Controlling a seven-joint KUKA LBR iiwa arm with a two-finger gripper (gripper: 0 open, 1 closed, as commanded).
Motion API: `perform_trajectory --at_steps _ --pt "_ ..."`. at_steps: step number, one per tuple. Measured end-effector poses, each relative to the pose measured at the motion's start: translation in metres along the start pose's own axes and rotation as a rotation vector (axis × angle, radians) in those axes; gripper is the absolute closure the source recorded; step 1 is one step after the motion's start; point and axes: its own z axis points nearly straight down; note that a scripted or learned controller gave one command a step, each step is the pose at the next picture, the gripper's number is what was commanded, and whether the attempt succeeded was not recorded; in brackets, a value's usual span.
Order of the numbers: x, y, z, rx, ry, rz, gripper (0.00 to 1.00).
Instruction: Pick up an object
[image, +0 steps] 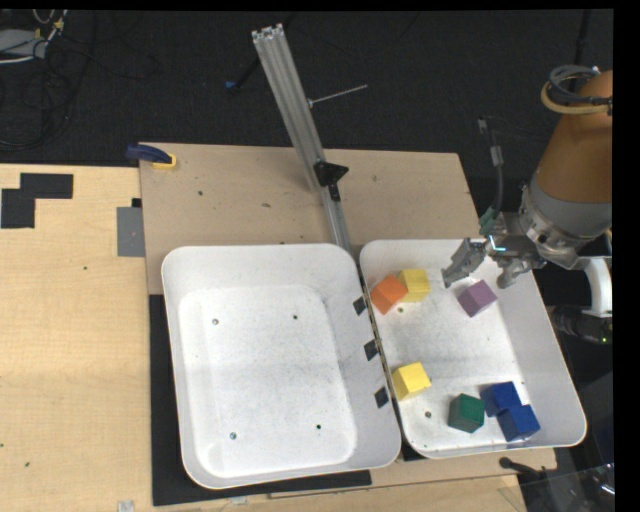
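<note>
In the right bin (556, 362) lie several small blocks: an orange one (389, 293) touching a yellow one (416, 284) near the bin's back left, a purple one (477, 297), a second yellow one (410, 380), a green one (465, 413) and a blue piece (510, 409) at the front. My gripper (486, 266) hangs over the back of this bin, open, with its fingers spread. The purple block sits just in front of and below the fingertips, apart from them. Nothing is between the fingers.
The left bin (172, 268) stands beside the right one, joined by black clips (371, 348). A slanted aluminium bar (297, 115) rises behind the bins. The grey and orange arm (575, 160) comes in from the right.
</note>
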Motion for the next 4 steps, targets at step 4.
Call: perform_trajectory --at_steps 4 --pt "0.005 -0.013 0.153 0.002 0.001 0.004 0.0"
